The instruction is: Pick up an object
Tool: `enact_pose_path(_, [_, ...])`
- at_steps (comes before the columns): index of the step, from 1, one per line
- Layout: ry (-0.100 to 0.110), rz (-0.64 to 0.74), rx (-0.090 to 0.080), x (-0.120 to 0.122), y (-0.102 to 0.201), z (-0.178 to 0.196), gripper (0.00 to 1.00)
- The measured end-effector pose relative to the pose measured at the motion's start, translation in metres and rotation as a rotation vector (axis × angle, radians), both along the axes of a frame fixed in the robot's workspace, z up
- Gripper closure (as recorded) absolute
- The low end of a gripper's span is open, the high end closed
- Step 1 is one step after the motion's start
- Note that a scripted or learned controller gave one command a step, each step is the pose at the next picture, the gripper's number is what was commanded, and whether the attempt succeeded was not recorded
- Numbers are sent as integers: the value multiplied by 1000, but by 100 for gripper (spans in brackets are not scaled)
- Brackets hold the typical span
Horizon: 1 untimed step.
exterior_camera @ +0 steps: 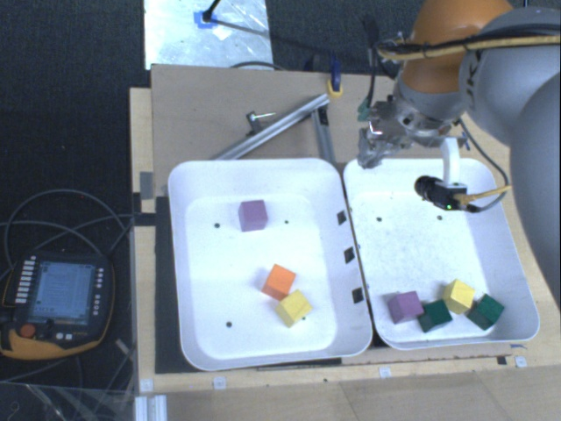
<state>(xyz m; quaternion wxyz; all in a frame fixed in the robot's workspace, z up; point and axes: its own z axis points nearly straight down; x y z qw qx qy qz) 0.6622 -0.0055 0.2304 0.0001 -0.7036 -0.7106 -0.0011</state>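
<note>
The bench (149, 235), a pale wooden top partly covered by a brown board (202, 112), filled the middle of the frame. Two shallow white bins sat on it side by side, touching along their inner edges: the left bin (188, 261) at centre and the right bin (517, 270) toward the right of the frame. A metal bar (276, 125) lay slanted on the board just above the left bin, and a blue-and-yellow clamp (334, 75) gripped the board's upper edge.
</note>
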Motion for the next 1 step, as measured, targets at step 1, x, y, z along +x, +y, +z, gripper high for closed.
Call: enact_pose_path(1, [-1, 1, 2, -5, 63, 6, 100])
